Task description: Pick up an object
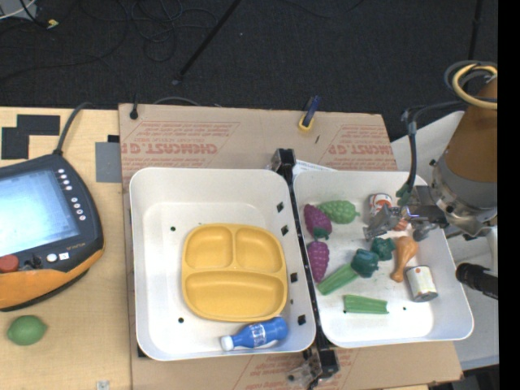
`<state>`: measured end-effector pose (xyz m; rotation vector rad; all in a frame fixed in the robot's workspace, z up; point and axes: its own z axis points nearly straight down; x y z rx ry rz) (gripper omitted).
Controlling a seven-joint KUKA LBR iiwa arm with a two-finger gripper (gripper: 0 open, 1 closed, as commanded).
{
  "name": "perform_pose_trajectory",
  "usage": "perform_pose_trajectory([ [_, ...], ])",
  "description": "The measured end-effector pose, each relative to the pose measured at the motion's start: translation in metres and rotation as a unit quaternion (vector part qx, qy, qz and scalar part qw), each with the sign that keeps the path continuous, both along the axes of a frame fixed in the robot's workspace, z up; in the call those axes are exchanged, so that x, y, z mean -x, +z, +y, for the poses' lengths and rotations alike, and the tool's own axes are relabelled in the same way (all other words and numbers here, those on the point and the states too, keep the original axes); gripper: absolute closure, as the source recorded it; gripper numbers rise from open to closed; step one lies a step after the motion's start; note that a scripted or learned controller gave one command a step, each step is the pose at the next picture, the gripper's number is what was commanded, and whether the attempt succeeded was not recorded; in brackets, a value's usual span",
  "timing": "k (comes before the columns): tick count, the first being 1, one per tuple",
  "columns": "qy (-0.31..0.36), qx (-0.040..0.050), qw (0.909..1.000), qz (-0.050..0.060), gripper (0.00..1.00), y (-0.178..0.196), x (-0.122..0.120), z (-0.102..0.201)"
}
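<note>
The right bin (443, 319) holds several toys. Two purple grape bunches (316, 219) (318, 258) lie near its left wall, with a light green lumpy toy (341, 210) beside the upper one. Toward the middle lie a long green vegetable (336, 279), two teal pieces (365, 262) (382, 247) and a flat green piece (365, 305). An orange drumstick (402, 256) and a small silver can (421, 283) lie to the right. My gripper (387, 219) hangs low over the bin's upper right part, just above the teal piece and the drumstick. Nothing is seen held in it.
In the left bin (154, 218) are a yellow divided plate (234, 270) and a blue bottle (258, 335) at the front wall. A teach pendant (41, 226) and a green ball (27, 330) lie on the bench at far left. A blue-yellow clamp (309, 114) sits behind the bins.
</note>
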<state>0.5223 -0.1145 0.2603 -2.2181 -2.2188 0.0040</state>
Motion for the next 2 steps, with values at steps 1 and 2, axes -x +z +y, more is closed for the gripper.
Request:
perform_pose_trajectory([
  [1,0.0,-0.0004,1.0,0.001,1.0,0.01,0.0,-0.001],
  [2,0.0,0.0005,1.0,-0.004,1.0,0.081,0.025,0.016],
])
